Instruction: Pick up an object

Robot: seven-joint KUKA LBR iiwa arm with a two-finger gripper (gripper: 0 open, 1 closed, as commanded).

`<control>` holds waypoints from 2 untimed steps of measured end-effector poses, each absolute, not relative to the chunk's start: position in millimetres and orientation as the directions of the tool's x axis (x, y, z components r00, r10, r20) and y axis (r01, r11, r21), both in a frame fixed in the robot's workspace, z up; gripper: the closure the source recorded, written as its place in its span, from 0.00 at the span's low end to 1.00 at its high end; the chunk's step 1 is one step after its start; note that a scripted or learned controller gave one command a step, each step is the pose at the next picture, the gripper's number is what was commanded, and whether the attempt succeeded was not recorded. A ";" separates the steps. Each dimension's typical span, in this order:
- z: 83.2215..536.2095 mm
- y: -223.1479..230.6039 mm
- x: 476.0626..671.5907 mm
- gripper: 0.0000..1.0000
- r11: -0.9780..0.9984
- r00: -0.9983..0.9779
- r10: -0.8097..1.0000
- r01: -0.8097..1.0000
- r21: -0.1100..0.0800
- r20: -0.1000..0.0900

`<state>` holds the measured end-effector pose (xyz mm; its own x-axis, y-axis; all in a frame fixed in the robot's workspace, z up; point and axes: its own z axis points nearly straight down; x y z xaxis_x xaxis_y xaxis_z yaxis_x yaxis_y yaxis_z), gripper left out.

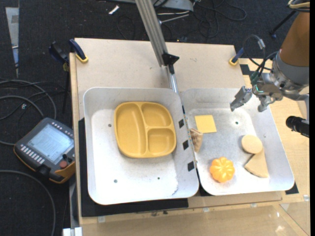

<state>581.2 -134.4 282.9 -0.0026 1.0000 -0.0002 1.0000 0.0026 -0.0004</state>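
lighting bright and even, overhead, diffuse. white bins (98,132) near blown out, little surface texture left. table (123,63) pale, washed. shadows short and soft: a faint one under the tool (250,101), small ones hugging the items below and left of the tool. floor (34,43) far left of the tool goes dark, cables still legible. mild glare on the pendant screen (47,141). overall soft, low resolution; tool edges slightly blurred. no strong edge distortion seen.
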 end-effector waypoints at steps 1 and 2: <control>283.0 -134.5 581.2 0.00 0.001 -0.001 1.000 1.000 0.000 0.000; 239.8 -132.6 579.5 0.00 0.000 0.000 1.000 1.000 -0.004 0.000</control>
<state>579.5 -132.6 239.8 -0.0001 1.0000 0.0000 1.0000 0.0001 -0.0045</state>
